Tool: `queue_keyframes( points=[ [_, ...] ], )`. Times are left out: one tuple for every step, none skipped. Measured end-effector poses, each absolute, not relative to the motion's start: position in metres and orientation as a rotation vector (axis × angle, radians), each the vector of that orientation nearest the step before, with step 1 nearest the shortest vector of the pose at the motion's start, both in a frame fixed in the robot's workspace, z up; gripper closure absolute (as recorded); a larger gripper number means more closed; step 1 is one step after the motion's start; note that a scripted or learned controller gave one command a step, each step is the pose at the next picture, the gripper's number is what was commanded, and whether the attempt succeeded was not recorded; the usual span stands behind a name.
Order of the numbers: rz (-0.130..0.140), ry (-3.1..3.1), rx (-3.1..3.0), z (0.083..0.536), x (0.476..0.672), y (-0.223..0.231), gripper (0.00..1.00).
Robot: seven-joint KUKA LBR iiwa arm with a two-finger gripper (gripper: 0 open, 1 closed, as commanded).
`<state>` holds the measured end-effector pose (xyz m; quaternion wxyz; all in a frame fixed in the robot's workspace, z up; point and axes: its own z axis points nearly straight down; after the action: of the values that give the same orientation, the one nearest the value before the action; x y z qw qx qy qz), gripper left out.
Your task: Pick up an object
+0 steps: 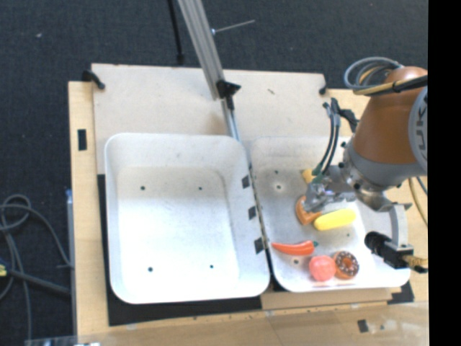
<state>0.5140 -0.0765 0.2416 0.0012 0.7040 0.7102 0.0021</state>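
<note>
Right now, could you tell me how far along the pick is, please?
Done: the gripper is down in the right bin, at an orange piece beside the yellow piece. In hand: nothing visibly lifted; whether it grips the orange piece is unclear. Left: secure a grasp and raise it. Chili, pink ball and donut lie untouched.

A pale wooden tabletop (83, 193) filled the middle of the frame, set on dark carpet (72, 20). A lighter board (158, 99) lay across its upper part, beneath the bins. A slanted aluminium rail (202, 38) ran from the top centre down to a black clamp (227, 89) near the board's upper middle. Black clips (95, 80) sat at the board's upper left and upper right corners. At the lower left of the frame, grey cables (29, 229) looped over the carpet beside the tabletop's left edge.
</note>
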Motion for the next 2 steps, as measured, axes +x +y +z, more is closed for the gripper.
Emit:
queue_keyframes(
  points=[
    [0.007,2.23,2.21,0.252,0.515,-0.022,1.0],
    [0.004,2.231,2.212,0.254,0.508,0.03,1.0]
  ],
)
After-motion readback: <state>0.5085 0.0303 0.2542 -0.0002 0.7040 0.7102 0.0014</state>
